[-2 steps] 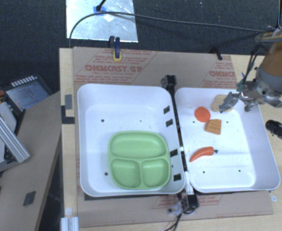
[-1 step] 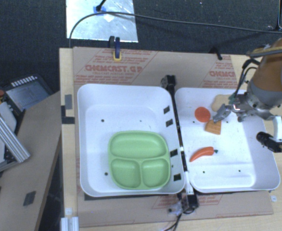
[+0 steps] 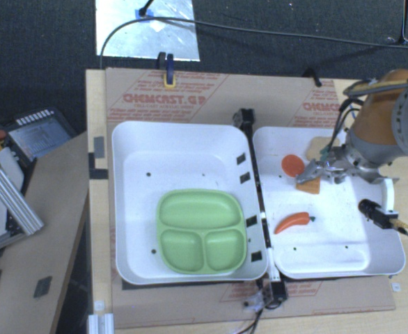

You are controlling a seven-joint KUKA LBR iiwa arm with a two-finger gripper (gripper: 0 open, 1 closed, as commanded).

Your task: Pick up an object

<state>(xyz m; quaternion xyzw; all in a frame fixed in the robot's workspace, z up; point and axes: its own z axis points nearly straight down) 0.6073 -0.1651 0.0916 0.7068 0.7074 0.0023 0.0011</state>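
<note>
The arm [image 3: 388,120] comes in from the right over the right bin [image 3: 343,259], its pincer [image 3: 314,173] low in the bin's upper middle, and whether the pincer is spread or pressed together cannot be told at this slant. Right at its tip lies a tan wedge-shaped piece [image 3: 310,184], touching or just under the metal; it cannot be made out whether the piece is actually pinched. Just to the left of that sits a round orange-red object [image 3: 292,164], close to the tan piece and not far from the bin's left wall. Lower down, near the middle of the same bin, an orange carrot-like object [image 3: 292,221] lies slanted, well apart from the pincer and with bare white floor on all sides. A pale flat thing [image 3: 318,145] shows near the bin's far edge, partly hidden by the arm. The lower and right parts of this bin's floor are open, apart from a black fitting [image 3: 374,213] on the arm that hangs over the right side. The left bin [image 3: 138,152] holds a green divided plate [image 3: 200,230] toward its near edge, close to the dividing black strip [image 3: 253,186] between the bins; its far half is bare. Both bins rest on a cardboard sheet [image 3: 190,96] on the counter [image 3: 58,207].
</note>
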